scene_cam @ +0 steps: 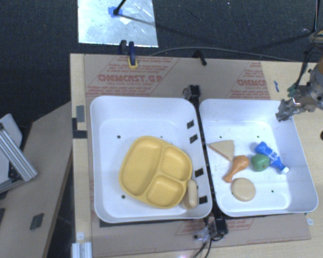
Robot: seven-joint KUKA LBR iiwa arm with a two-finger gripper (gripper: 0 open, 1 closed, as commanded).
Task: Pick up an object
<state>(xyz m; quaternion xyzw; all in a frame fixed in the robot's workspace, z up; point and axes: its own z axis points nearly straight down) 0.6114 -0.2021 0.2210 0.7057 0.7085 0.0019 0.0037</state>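
Observation:
The right bin (290, 198) holds several toy foods: a tan wedge (222, 149), an orange drumstick (236, 167), a round tan cookie (243, 189), a green ball (260, 162) and a blue bottle (270, 156). In the left bin (105, 198) lies a yellow divided plate (155, 171) with a small beige roll (191, 193) against its right rim. My gripper (287, 110) hangs over the right bin's far right corner, well clear of the toys. Nothing shows between its fingers.
A black divider strip (203, 149) runs between the two bins. A shiny metal sheet (117, 14) lies beyond the bench at the back. An aluminium rail (8, 149) slants in at the left edge. A cable (231, 51) arcs over the bench's back.

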